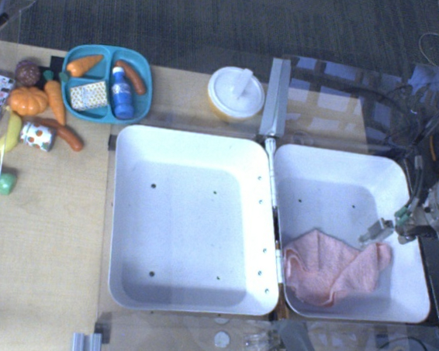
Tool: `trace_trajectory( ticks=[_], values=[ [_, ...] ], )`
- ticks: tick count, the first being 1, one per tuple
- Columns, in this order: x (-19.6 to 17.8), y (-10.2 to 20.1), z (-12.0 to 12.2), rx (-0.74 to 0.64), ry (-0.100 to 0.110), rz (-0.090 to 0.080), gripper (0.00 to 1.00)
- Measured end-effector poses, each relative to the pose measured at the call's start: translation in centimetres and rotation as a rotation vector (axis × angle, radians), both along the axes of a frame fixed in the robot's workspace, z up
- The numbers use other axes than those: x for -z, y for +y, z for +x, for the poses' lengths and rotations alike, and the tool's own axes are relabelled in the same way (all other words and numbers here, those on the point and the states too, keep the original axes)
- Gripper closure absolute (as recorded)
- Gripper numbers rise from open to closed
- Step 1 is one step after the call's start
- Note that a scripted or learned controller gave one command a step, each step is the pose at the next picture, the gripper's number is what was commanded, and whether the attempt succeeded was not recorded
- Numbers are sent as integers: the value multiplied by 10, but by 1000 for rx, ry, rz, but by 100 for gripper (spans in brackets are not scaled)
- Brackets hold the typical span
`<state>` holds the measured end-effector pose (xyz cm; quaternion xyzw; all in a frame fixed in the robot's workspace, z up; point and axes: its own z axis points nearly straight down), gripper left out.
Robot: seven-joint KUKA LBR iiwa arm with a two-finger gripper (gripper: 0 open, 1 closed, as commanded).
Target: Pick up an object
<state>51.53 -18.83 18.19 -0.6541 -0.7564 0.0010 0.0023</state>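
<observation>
Pink cloth (334, 270): lay crumpled in the near half of the right bin (327, 190), up against its near wall. Was met at its far right corner by the gripper (383, 229), reaching in from the right; could not tell whether open or closed, nor whether any fabric was caught. Judged the risks thus: might pinch only a thin edge fold and lose it on lifting; might close on air beside the corner; might drag the limp heap along the bin floor instead of raising it.
</observation>
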Motion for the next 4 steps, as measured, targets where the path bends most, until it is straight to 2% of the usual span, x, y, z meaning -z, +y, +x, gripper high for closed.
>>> trace_trajectory(
  ticks=[1,2,3,4],
  values=[
    [87,-15,-5,19,-8,-1,0],
    [79,-14,-4,16,-6,0,100],
    [17,14,18,41,-2,-1,100],
    [18,14,18,41,-1,-1,0]
  ],
)
